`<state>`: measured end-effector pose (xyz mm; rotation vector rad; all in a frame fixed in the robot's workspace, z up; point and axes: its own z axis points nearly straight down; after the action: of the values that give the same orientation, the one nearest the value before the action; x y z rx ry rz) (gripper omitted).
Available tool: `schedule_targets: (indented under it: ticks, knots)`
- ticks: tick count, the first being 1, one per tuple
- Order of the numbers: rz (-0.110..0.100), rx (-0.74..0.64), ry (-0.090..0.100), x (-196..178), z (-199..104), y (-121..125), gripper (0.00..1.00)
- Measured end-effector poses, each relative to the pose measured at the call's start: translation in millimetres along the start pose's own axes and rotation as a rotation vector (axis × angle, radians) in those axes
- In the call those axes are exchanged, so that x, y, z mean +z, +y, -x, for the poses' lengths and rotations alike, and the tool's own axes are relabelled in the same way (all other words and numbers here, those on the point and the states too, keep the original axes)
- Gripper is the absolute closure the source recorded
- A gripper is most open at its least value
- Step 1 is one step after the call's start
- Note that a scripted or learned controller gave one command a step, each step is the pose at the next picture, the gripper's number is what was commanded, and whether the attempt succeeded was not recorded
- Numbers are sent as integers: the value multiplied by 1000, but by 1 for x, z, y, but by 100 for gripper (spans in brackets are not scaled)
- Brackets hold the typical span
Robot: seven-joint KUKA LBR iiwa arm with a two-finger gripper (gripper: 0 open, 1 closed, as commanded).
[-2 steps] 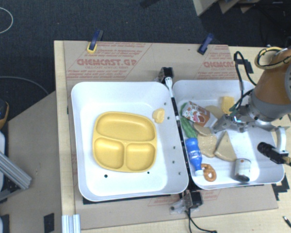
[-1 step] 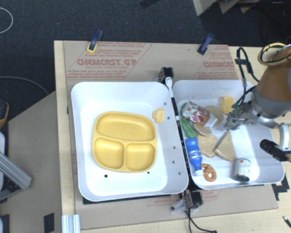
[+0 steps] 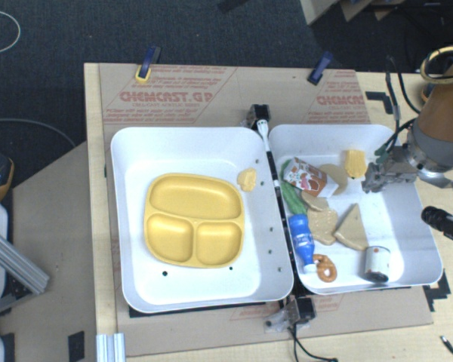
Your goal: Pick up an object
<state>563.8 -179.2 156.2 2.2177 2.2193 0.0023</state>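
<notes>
1. Nearest the camera, along the right bin's [image 3: 430,266] front edge, lie a small white cylinder [image 3: 378,262] and a pretzel [image 3: 325,268], both well below the tool [image 3: 379,173] in the view and toward the arm's near side.
2. Hanging over the bin's upper right part, the tool sits just right of a yellow cheese-like block [image 3: 355,163]; I cannot tell how far it is open, and nothing shows in its grip.
3. Any object serves the task. Closest candidates: the yellow block just to its left, and a tan wedge like a bread slice [image 3: 352,229] a little below it. A snack packet [image 3: 305,178], a blue bottle [image 3: 301,240] and something green [image 3: 291,197] lie further left, crowded together.
4. To do this well, I would pick the yellow block: it stands apart from its neighbours, so the descent risks no collision.
5. Centre over it before lowering, and straddle its narrow sides.
6. Beware the bin wall near the block; approach straight down.
7. The left bin [image 3: 128,202], well to the tool's left, holds a yellow divided tray [image 3: 194,219] and a small yellow lump [image 3: 247,179]; these are too far to bother with.
</notes>
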Motion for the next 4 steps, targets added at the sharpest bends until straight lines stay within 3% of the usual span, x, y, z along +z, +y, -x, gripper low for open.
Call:
schedule_targets:
  ticks: [1,2,4]
  knots:
    - [4,0,-1,-62,3,8,100]
    - [0,0,0,-69,3,8,100]
    - [-7,-4,4,-82,-109,-16,100]
